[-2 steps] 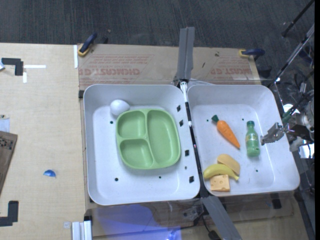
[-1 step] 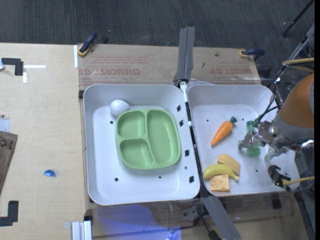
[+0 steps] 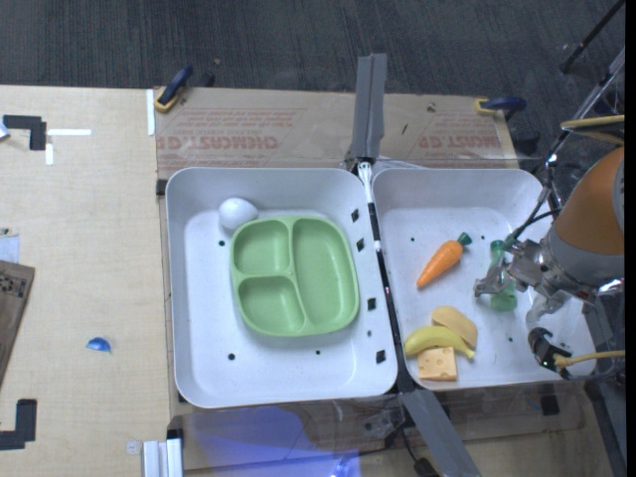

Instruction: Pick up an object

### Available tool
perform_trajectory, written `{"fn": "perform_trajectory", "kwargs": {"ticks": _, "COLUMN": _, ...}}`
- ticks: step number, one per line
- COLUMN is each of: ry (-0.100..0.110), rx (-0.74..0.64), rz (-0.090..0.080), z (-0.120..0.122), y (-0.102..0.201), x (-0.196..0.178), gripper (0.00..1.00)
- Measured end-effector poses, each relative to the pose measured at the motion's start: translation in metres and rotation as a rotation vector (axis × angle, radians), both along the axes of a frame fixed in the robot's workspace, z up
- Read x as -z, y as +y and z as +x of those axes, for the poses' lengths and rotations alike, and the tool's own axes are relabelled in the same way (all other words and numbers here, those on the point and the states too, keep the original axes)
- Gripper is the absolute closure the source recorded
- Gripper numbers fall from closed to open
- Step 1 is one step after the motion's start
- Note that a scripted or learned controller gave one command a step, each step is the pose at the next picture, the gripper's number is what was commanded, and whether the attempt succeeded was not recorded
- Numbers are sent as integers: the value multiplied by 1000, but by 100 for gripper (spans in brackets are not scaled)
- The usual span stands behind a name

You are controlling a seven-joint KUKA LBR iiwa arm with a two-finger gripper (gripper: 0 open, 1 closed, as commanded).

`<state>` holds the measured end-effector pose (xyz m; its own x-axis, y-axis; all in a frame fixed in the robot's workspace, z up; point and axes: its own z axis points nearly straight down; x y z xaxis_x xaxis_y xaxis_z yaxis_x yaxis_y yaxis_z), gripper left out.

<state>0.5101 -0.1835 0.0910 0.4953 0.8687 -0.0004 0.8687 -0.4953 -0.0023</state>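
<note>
Left bin [image 3: 189,296] is holding a green divided tray [image 3: 294,274], with a white ball [image 3: 237,211] touching the tray's far-left corner. Right bin [image 3: 437,192] is holding a carrot [image 3: 441,260], banana [image 3: 435,340], cheese wedge [image 3: 437,364] and a small green object [image 3: 502,297]. Arm [image 3: 586,222] is reaching into the right bin. Tool [image 3: 497,284] is sitting right at the green object; finger spread: cannot tell.

Grey arm [image 3: 586,266] with orange band, metallic hand [image 3: 500,278], black cable with yellow-tipped end.
</note>
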Motion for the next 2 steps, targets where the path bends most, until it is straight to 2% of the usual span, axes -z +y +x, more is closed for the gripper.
{"fn": "perform_trajectory", "kwargs": {"ticks": 1, "ry": 4, "rx": 2, "rz": 1, "z": -1, "y": -1, "x": -8, "gripper": 100}}
{"fn": "perform_trajectory", "kwargs": {"ticks": 2, "ry": 0, "rx": -268, "rz": -1, "z": 2, "y": 55, "x": -130, "gripper": 100}}
